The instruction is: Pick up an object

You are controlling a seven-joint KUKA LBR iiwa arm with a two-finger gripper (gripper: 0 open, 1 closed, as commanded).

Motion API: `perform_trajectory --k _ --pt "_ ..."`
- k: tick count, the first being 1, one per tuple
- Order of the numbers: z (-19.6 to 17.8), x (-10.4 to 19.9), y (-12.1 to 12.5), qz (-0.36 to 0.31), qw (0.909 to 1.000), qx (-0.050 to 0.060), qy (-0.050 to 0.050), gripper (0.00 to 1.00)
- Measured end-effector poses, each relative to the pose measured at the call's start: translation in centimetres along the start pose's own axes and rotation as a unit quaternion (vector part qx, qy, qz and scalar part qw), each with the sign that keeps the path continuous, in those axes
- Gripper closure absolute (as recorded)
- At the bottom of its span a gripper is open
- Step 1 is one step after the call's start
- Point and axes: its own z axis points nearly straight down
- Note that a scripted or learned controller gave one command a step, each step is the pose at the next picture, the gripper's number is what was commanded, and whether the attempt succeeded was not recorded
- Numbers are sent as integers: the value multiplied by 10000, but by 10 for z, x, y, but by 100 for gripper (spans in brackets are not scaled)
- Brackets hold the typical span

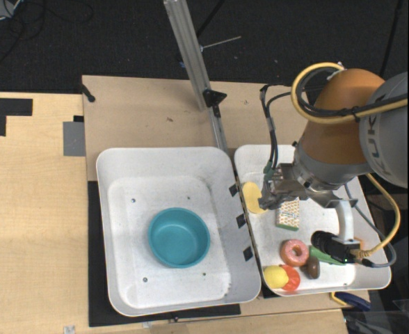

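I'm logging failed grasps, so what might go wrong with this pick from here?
The gripper sits beside the yellow object, hard against the right bin's wall; fingers may hit the wall or push it away. The patterned block lies close by and could be nudged.

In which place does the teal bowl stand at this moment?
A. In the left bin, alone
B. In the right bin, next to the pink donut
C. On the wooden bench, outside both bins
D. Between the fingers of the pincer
A: the teal bowl sits upright inside the left bin with nothing else beside it, while the pink donut and the pincer are over in the right bin.
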Motion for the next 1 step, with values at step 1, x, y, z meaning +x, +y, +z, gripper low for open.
perform_trajectory --k 1 --pt "-7 56 -4 2 10000 2 -1 100"
